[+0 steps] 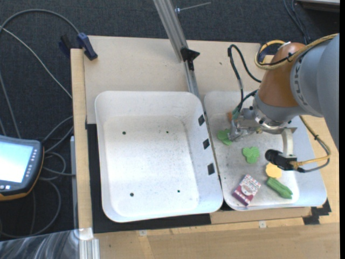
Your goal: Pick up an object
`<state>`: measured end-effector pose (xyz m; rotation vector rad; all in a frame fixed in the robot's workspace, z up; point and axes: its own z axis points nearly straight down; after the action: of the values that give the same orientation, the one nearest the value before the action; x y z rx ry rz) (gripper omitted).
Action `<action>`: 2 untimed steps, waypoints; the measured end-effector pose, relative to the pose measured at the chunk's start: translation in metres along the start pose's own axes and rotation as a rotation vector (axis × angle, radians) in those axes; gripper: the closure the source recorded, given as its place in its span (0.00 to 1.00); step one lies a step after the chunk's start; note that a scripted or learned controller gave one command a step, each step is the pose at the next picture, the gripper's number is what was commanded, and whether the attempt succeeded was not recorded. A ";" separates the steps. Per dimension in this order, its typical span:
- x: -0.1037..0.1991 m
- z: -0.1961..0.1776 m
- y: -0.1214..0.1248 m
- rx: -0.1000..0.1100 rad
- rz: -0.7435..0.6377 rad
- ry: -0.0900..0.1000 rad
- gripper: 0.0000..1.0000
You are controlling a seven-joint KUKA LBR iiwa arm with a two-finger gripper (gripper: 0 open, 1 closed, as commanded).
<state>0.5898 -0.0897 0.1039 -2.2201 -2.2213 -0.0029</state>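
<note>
On the counter (pixel 129 72) the arm (pixel 302 80) reaches into the right bin (pixel 315 190), its tool (pixel 235 129) down at a green piece (pixel 224 137), grip unclear, near a green blob (pixel 250 154) and pink packet (pixel 246 189).

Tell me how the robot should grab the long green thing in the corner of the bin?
Probably from straight above, pinching the long green toy across its narrow middle. It lies flat and slanted near the right bin's front corner, so the jaws should turn crosswise to its length. The yellow piece sits close to its upper end, so the middle looks like the freest spot.
</note>
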 end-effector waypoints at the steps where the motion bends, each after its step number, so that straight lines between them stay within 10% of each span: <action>1: -0.007 -0.050 0.008 -0.006 0.000 -0.003 1.00; 2: -0.006 -0.094 0.011 -0.006 -0.001 -0.003 1.00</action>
<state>0.6011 -0.0962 0.1981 -2.2231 -2.2267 -0.0059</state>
